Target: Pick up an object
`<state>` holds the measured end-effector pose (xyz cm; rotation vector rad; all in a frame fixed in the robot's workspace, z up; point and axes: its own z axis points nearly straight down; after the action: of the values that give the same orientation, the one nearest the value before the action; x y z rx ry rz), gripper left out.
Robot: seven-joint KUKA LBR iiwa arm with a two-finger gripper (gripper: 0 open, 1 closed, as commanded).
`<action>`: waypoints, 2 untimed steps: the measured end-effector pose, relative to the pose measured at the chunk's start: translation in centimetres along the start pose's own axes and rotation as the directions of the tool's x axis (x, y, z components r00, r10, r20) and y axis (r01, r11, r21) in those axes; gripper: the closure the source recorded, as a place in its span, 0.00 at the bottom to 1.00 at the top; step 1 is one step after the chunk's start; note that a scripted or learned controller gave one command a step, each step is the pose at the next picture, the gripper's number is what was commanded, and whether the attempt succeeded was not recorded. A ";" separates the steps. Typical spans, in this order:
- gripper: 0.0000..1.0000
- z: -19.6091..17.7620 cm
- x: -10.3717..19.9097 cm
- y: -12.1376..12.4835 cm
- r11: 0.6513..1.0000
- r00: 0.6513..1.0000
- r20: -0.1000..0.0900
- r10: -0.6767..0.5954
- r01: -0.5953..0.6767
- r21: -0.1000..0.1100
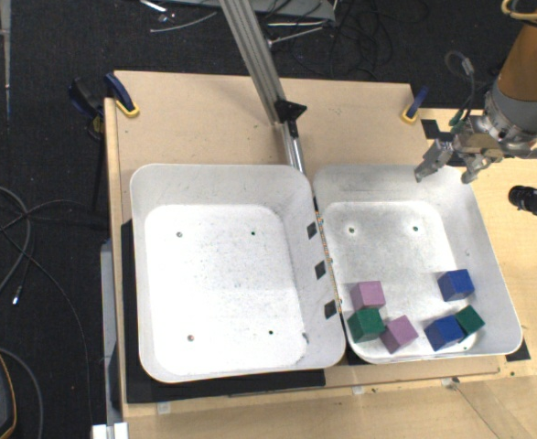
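A wooden bench (213, 126) carries two shallow white bins side by side. The left bin (154, 245) has only a speckled floor showing, while the right bin (474, 213) holds six small blocks gathered toward its near edge. The grey arm (524, 71) enters from the right, and its gripper (449, 168) hangs above the far right corner of the right bin, its two fingers spread apart with nothing between them, well away from the blocks. Among the blocks, a purple one (370, 294) sits just behind a green one (367, 324), which touches a second purple block (399, 333). To the right lie a blue block (456, 284), another blue block (444, 331), and a green block (470, 319) touching it.
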<state>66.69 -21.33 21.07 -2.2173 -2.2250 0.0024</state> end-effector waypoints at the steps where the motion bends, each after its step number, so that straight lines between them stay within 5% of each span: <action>1: 0.00 8.2 7.3 -3.5 1.000 1.000 -0.006 -0.003 0.003 0.009; 2: 0.00 11.3 8.2 -12.4 1.000 1.000 -0.003 0.006 -0.006 0.007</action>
<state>54.26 -13.17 9.83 -2.2186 -2.2139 0.0068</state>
